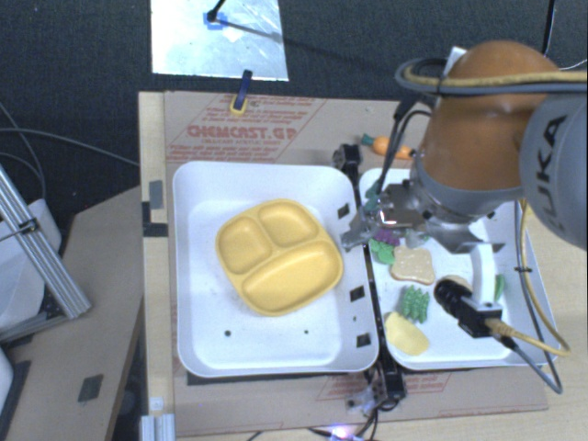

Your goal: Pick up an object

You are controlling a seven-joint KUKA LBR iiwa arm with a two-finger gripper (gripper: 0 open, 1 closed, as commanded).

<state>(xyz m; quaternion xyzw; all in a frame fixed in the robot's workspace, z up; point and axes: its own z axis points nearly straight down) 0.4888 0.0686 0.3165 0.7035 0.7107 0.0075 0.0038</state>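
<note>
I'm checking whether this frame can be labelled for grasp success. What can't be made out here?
- Gripper: the arm's bulk covers most of it in the camera view, so finger state is unreadable.
- Purple item: partly under the gripper; identity and contact unclear.
- Right bin: its far half is hidden by the arm.
- Orange thing behind the bins: too small to identify.
</note>
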